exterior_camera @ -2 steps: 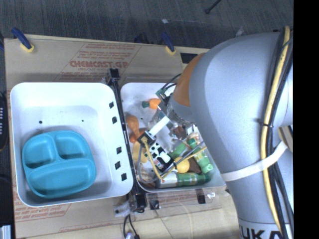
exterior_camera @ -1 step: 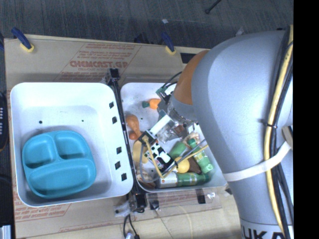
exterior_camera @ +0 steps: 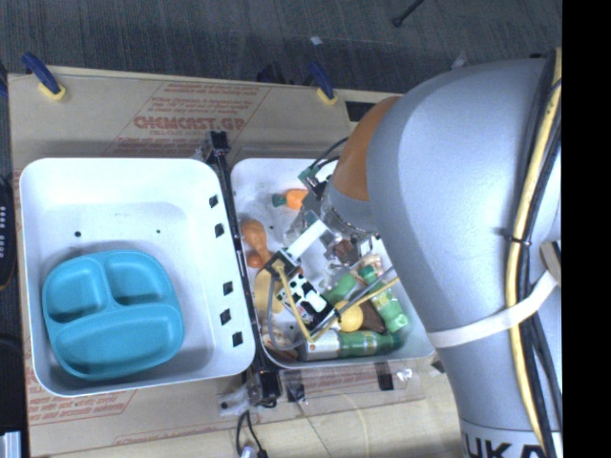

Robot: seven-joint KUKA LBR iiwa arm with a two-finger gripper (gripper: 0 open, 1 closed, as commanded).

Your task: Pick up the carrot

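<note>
1. Two white bins sit side by side on my bench: the left bin [exterior_camera: 57,189] holds a blue tray [exterior_camera: 112,310], and the right bin [exterior_camera: 250,175] is crowded with small items.
2. My arm [exterior_camera: 468,237] reaches in from the right, its grey bulk covering much of the right bin, with the orange band [exterior_camera: 353,165] showing above the wrist.
3. My gripper [exterior_camera: 304,248] hangs low over the middle of the right bin, amid the clutter; I cannot tell how it is set, since the wrist and the pile around it blur together.
4. The carrot [exterior_camera: 292,198] lies near the far wall of the right bin, a small orange piece with a green end, just beside my wrist and up from the gripper. Nothing shows it in my grasp.
5. An orange-brown object [exterior_camera: 255,241] rests against the right bin's left wall, near the divide between the bins.
6. A yellow lemon-like piece [exterior_camera: 352,320] lies in the near part of the right bin, among green bottles [exterior_camera: 368,342] along the near wall.
7. A black-and-white checked tag [exterior_camera: 307,300] sits in the middle of the heap, just below the gripper.
8. The blue tray has three compartments and lies toward the near-left corner of its bin.
9. Blue clamps [exterior_camera: 43,76] grip the far edge of the cardboard-lined bench [exterior_camera: 181,113].
</note>
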